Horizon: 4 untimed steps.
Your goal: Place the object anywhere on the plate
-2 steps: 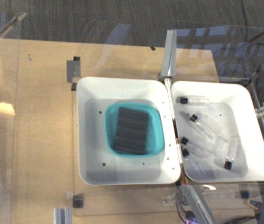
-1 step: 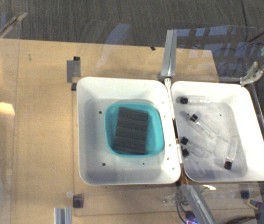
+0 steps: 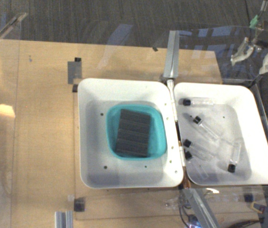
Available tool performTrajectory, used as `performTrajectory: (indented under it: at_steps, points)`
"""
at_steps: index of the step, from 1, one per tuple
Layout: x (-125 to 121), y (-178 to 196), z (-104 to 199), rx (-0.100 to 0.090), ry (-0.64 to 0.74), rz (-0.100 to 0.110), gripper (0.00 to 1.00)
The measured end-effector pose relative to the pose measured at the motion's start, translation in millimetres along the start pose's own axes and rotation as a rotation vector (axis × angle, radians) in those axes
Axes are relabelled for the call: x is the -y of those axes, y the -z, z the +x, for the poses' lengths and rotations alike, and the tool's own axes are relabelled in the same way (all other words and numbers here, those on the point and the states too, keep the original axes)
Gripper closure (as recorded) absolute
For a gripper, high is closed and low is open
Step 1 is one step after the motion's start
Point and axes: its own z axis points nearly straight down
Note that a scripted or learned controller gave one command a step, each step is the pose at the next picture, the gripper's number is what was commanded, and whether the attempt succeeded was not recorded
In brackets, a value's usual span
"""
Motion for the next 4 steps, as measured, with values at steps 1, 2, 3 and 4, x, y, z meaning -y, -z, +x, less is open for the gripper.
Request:
performTrajectory:
  at_steps: [1,2,3,4]
  points:
    - [56,87,-29,0.0,-0.152,-0.005,0.0]
    - [84,86,-66,0.001,-0.358,-0.003,0.0]
    - [140,87,-85,0.001,-0.548,-0.003,0.0]
    - [148,86,-89,0.002,-0.699,-0.002,0.0]
